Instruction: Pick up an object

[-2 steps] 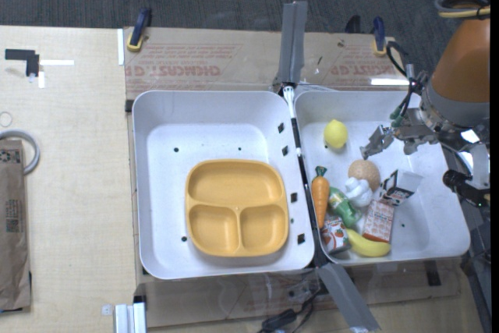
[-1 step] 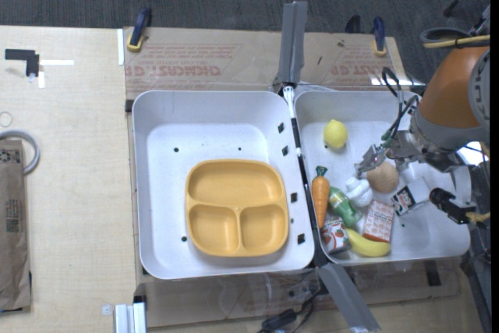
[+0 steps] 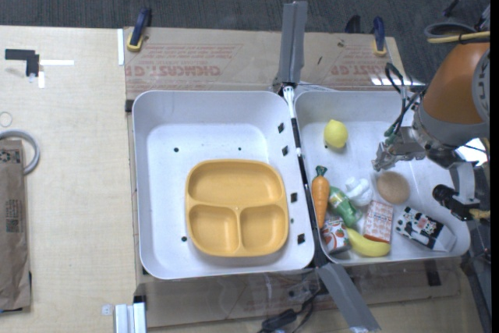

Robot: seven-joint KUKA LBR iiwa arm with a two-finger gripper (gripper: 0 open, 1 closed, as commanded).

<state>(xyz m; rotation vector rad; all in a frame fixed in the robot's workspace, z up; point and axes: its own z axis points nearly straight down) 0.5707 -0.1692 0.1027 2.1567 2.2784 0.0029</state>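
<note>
Lying in the right bin (image 3: 343, 109), the objects on offer are bunched toward its near half: a lemon (image 3: 335, 133) sits alone toward the far side, a carrot (image 3: 320, 197) lies lengthwise along the wall shared with the other bin, and beside it are a green bottle-like item (image 3: 341, 207), a small white object (image 3: 358, 188), a round tan piece (image 3: 393, 187), a red and white carton (image 3: 378, 220), a banana (image 3: 366, 246) along the near wall, a small printed can or cup (image 3: 334, 234) at the banana's left end, and a black and white box (image 3: 419, 228) toward the right corner. The gripper (image 3: 387, 154) hangs over the bin's right middle, just beyond the round tan piece and well apart from the lemon; nothing can be seen between its tips, and whether it is spread or closed cannot be told from this angle. Above it rises the grey arm with its orange band (image 3: 458, 86), entering from the right. The left bin (image 3: 148, 168) holds a yellow divided plate (image 3: 235, 207) with three compartments, lying flat near the middle. Cardboard (image 3: 203, 62) lies behind both bins, held by blue clamps (image 3: 140, 27), and a brown paper bag (image 3: 12, 222) rests at the bench's left edge.
</note>
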